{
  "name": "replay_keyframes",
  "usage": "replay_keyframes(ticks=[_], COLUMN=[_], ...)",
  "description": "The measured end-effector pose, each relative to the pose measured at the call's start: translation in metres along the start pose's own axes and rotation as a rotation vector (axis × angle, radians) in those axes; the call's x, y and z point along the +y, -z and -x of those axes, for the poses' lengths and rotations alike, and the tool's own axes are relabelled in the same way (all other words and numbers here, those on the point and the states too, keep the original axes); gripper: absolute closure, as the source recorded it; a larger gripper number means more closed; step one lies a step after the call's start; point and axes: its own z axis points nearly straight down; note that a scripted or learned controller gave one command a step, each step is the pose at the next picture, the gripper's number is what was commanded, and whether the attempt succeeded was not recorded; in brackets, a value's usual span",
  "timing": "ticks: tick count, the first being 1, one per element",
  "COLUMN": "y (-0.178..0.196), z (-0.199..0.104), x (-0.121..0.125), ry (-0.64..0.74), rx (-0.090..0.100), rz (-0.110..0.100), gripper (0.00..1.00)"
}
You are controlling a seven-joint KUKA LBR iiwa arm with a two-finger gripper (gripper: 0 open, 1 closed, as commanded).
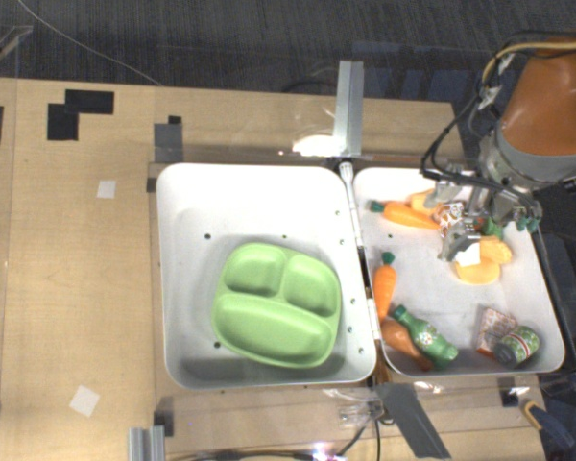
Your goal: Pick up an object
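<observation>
Carrots [385, 289], a green bottle [425, 333] and a can [517, 346] lie in the right bin [553, 301]; gripper [458, 241] hangs beside yellow pieces [481, 269], grip state impossible to tell.

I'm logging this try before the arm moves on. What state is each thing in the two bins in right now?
Green tray: flat, right way up, in the left bin.
Carrot: lying by the right bin's left wall.
Second carrot: lying near the back.
Green bottle: on its side.
Can: on its side, front right corner.
Yellow piece: lying under the gripper.
</observation>
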Motion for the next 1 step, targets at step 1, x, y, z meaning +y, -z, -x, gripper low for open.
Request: replay_keyframes(ticks=[1], y=[-0.1298], z=[-0.0116], x=[0.0100], ry=[0.081], rx=[-0.001], rz=[0.000], gripper=[0.00])
